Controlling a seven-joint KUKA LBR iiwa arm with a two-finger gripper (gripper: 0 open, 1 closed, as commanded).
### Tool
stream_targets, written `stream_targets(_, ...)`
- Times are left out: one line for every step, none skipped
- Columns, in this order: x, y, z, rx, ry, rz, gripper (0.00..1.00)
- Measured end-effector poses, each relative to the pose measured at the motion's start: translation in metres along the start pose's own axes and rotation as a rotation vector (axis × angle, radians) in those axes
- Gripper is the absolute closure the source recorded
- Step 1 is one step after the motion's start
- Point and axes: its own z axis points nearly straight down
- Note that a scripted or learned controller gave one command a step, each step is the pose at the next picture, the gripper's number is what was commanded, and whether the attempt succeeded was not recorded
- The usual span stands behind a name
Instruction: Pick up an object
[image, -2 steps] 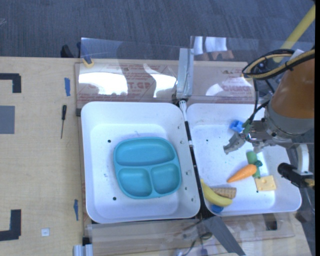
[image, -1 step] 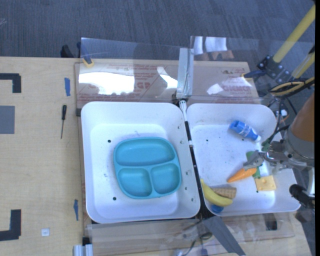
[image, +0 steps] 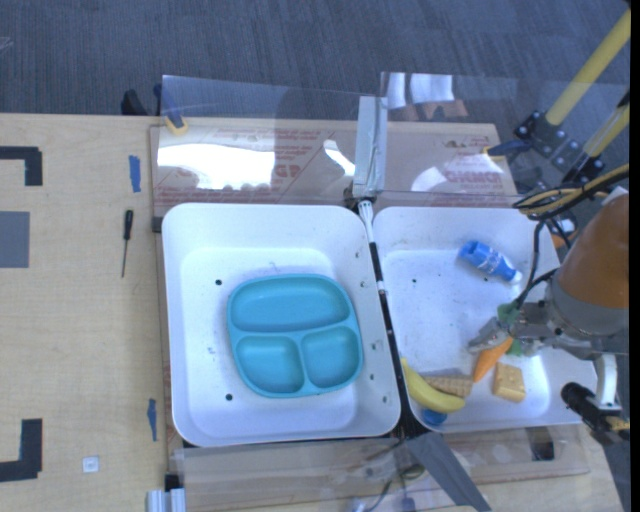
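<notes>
Lying on a pale wooden counter (image: 70, 330) over grey carpet (image: 250, 40): two white bins. Holding a blue divided plate (image: 293, 333) in the left bin (image: 190, 240). Resting in the right bin (image: 420, 235): a blue bottle (image: 489, 260) far, a banana (image: 428, 391) near-left, a cracker (image: 508, 381), and a carrot (image: 489, 358) slanting near-left to far-right. Hovering at the carrot, the gripper (image: 507, 328); opening impossible to tell. No readable writing.

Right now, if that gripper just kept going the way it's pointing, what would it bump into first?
Probably the orange carrot-like piece just under the gripper, then the right bin floor. Depth is hard to judge from this slanted view.
</notes>
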Motion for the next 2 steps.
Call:
stream_targets(-0.002, 0.002, -0.012, -0.007, -0.004, 0.003, 1.0)
stream_targets(0.064, 0.049, -0.092, 0.0, 0.002, -0.026, 1.0)
